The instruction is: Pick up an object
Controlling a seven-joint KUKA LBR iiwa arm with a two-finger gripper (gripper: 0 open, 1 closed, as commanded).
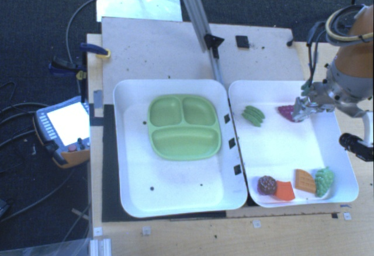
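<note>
Fingers [300, 111] touching bumpy purple grape cluster [286, 111] | right bin [345, 158]

Grey arm [350, 82] with an orange band [353, 59], coming in over the right bin's far right corner.

The wrist is a rounded grey housing under a broad orange section. Dark cables with a pale yellowish loop coil above the orange part, and thin black cables run down the arm's left side. The gripper [301, 110] is small, metallic, silver-grey. A black cylindrical piece juts out lower down by the bin's right edge.
</note>
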